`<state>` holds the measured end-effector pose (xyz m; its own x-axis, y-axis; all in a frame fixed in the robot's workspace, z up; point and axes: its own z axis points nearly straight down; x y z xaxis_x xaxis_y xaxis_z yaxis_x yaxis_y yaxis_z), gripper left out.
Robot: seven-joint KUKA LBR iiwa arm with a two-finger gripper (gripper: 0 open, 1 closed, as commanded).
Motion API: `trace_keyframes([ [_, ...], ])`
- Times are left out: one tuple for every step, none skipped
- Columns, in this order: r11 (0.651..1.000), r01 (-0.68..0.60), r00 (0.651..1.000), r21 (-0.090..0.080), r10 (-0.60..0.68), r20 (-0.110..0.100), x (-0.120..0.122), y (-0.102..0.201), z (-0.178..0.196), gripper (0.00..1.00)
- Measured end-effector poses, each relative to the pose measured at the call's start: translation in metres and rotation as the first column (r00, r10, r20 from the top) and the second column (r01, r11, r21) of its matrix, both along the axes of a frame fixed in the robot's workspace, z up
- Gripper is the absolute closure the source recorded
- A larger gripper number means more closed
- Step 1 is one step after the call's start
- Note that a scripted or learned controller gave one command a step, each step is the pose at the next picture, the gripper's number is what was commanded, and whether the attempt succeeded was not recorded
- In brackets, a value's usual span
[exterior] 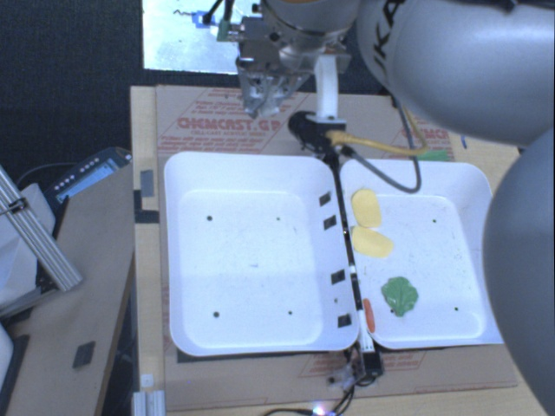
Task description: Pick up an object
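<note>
Four small things are lying in the right bin [468, 180], all toward its left half. A pale yellow piece [366, 207] is sitting farthest back, rounded and flat. Just in front of it a second yellow piece [372, 244] is lying, wider and tilted, almost touching the first. Nearer the front a green leafy lump [400, 295] is resting apart from them. A thin orange stick [369, 315] is lying lengthwise against the bin's left wall, beside the green lump.

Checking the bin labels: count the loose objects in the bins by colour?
Yellow pieces: 2, upper yellow piece and lower yellow piece, both in the right bin
Green piece: 1, right bin
Orange piece: 1, a small one by the divider edge of the right bin
Total: 4
</note>
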<state>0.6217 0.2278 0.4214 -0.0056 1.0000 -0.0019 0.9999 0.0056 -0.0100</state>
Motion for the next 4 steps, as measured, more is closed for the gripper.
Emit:
trace_keyframes([
  [1.000, -0.002, 1.000, 0.008, 0.002, 0.019, -0.082, -0.011, 0.099, 1.00],
  [1.000, -0.002, 1.000, 0.005, 0.002, 0.012, -0.123, 0.008, 0.115, 1.00],
  [1.000, 0.009, 1.000, 0.002, -0.010, 0.011, -0.136, -0.057, 0.114, 1.00],
  [1.000, -0.002, 1.000, 0.000, 0.002, 0.003, -0.136, -0.010, 0.021, 1.00],
])
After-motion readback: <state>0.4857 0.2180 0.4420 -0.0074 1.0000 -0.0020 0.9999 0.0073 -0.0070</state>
